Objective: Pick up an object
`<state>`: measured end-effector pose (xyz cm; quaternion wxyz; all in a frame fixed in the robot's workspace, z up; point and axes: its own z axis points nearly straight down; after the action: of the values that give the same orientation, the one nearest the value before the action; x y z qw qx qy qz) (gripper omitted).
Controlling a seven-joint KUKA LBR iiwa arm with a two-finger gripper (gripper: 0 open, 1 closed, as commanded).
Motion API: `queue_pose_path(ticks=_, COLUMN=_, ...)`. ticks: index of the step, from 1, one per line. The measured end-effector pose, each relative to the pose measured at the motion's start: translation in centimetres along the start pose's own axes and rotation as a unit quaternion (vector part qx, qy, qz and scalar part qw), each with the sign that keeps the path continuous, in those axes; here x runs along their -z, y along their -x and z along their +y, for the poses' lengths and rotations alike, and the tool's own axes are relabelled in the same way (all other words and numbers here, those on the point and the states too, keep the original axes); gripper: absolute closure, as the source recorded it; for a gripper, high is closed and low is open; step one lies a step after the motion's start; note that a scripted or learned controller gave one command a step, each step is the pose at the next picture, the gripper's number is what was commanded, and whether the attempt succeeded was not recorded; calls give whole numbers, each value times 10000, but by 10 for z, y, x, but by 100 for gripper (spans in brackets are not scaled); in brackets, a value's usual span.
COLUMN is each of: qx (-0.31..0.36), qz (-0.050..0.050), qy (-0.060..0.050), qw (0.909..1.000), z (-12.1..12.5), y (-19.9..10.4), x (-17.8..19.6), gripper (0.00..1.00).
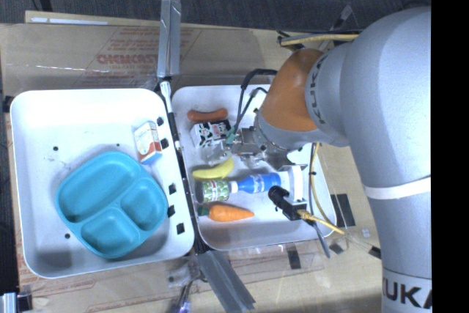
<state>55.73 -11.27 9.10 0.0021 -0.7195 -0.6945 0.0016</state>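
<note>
My gripper (231,144) reaches down into the right bin (249,234), under the orange band of the wrist. It sits just above a yellow banana (212,170) and right beside a black-and-white cow-patterned item (209,133). A brown sausage (207,114) lies at the far side of the bin. Below the banana lies a bottle (243,186) with a blue label on its side, and an orange carrot (229,213) lies near the bin's front wall. The wrist hides the gripper's tips.
The left bin (37,121) holds a blue divided plate (111,203) and a small orange-and-white carton (148,141). A raised divider runs between the two bins. The big grey arm covers the right side of the right bin.
</note>
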Motion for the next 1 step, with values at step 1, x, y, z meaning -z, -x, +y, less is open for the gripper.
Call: queue_pose_path(ticks=1, qx=13, qz=-3, qy=-9, qw=10000, z=0, y=1, x=10, gripper=100)
